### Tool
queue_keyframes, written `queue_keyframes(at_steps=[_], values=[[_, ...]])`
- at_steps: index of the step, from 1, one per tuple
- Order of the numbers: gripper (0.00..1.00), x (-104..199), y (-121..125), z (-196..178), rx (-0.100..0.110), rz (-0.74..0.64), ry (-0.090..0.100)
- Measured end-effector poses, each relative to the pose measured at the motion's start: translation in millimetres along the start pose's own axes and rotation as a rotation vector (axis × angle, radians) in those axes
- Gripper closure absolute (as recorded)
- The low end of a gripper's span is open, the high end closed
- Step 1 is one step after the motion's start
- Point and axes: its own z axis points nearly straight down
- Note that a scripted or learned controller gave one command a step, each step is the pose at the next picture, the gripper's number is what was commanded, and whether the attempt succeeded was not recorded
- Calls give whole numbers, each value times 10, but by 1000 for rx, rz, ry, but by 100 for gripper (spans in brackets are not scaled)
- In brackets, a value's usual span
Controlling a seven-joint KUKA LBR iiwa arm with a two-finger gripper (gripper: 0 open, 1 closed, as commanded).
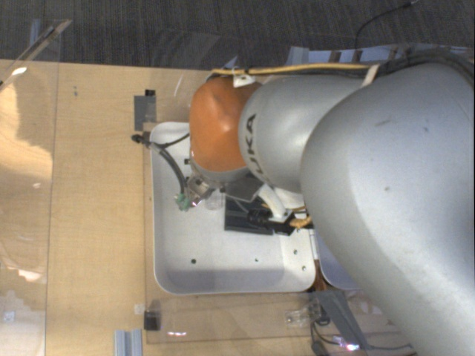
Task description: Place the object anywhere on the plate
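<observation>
My arm's orange band (215, 128) and grey wrist hang over the left white bin (223, 269), covering its far half. The gripper (197, 191) points down near the bin's left side, just above the floor. A small green thing (180, 201) sits right at the gripper's left edge; I cannot tell whether it is held or is lying on the bin floor. The arm's bulk hides most of the right bin (334, 273).
The left bin's near half is bare white floor with a few small dark specks. A wooden bench (96, 221) surrounds the bins, with a clear panel on its left part. Small black brackets (147, 106) stand at the bin's left corners.
</observation>
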Motion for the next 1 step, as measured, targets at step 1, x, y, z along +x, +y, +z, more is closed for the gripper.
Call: queue_keyframes(at_steps=[1], values=[[100, -186, 298, -846, -4, -179, -3]])
